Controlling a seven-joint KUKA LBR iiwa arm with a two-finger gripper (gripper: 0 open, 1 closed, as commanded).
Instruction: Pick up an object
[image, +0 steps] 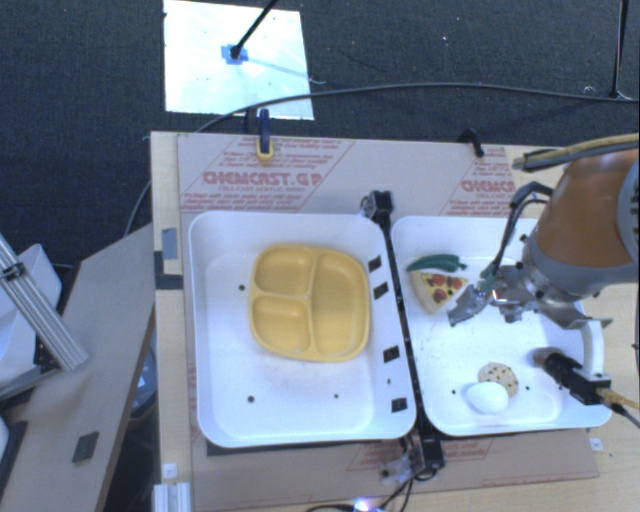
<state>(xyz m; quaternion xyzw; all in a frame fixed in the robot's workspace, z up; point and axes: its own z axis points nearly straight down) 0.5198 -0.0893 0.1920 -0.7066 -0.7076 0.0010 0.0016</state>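
Camera view shows the end effector (470, 305) low in the right bin (440, 415), its tip just beside the pizza slice (438, 289); whether it is released or clenched cannot be told. The slice lies just to its left, flat, a tan wedge with red topping, under a green pepper (436, 263). That closeness suggests the slice is the target. Below the end effector rest a cookie (497, 377) and a white egg (488, 397), touching. Well to its left, a yellow divided plate (308, 302) sits in the left bin (225, 400).
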